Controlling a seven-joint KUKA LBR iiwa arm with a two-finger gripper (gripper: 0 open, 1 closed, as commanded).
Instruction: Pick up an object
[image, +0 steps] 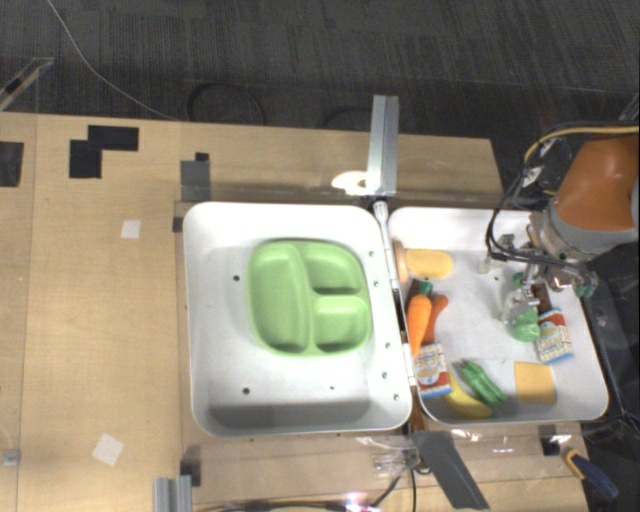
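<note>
We see a pale wooden surface (90, 330) bearing two shallow white bins side by side. In the left bin (215, 390) lies a green divided tray (305, 295), roughly at its middle. A grey metal post (383, 140) stands upright behind the seam where the left bin meets the right bin (590, 395). Black square markings (100, 148) sit on the surface at the far left, and beyond its back edge we make out dark carpet (300, 50) crossed by a thin cable (90, 55).
</note>
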